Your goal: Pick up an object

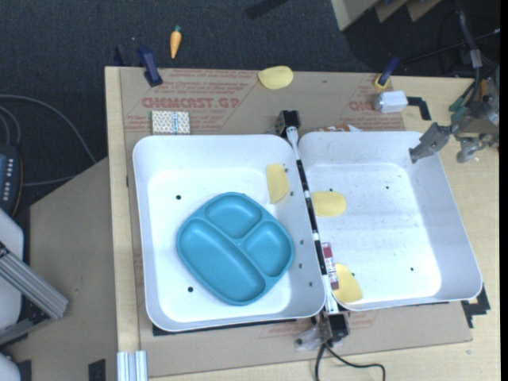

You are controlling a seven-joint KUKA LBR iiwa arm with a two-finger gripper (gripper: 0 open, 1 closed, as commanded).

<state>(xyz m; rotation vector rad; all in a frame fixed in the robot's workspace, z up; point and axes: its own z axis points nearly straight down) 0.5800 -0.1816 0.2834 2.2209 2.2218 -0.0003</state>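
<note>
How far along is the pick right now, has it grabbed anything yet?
Nothing looks picked. The gripper hangs at the right bin's upper right rim with nothing between its fingers. The blue divided plate lies in the left bin. Left to do: reach over an object, descend, close and lift.

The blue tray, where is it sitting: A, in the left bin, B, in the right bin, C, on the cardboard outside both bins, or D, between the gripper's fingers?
A: the blue tray lies flat on the floor of the left bin, far from the gripper.
</note>
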